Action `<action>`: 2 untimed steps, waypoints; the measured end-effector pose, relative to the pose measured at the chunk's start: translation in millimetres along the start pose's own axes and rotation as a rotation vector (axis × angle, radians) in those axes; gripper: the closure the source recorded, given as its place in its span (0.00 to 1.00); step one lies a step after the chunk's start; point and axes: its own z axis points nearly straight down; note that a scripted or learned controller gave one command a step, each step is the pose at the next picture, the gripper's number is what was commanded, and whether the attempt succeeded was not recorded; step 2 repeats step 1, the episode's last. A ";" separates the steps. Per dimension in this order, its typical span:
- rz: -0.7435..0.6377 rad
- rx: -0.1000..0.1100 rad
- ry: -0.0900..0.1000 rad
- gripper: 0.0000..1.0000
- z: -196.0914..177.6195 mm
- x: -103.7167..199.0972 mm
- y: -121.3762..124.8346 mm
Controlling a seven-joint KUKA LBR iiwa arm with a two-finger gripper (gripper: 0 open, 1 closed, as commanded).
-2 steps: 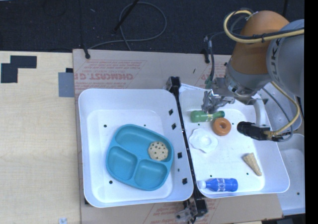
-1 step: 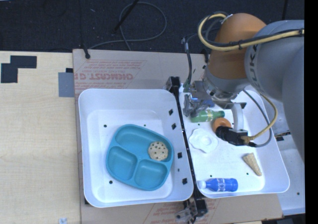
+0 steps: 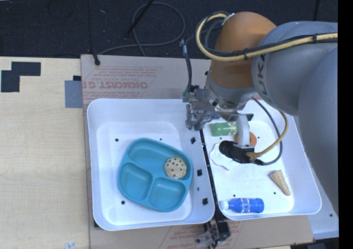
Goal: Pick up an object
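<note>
Camera view: my gripper (image 3: 194, 114) sits over the seam between the two bins, at the far end of the divider, low near the rims. Can't tell whether it's open or closed from this angle; nothing visibly in it.

Left bin (image 3: 105, 111): blue tray (image 3: 138, 179), lying flat and turned at an angle. Cookie (image 3: 176, 168) is in the tray compartment at its right corner, nearest the divider.

Right bin (image 3: 306, 188): green item (image 3: 222, 128) just right of my gripper, partly under my wrist. Orange item (image 3: 252, 139) beside it, mostly hidden; can't tell what it is. White scrap (image 3: 219, 160) is near the divider, mid-bin. Cone (image 3: 281, 182) lies flat toward the right wall, apart from the rest. Blue bottle (image 3: 244, 205) is on its side along the near wall.

Nearest pick candidate is the green item; it isn't touching the gripper as far as I can see.
</note>
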 end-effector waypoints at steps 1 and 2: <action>0.001 0.003 -0.001 1.00 10.1 45.9 -1.7; 0.001 0.003 -0.001 1.00 10.1 45.9 -1.7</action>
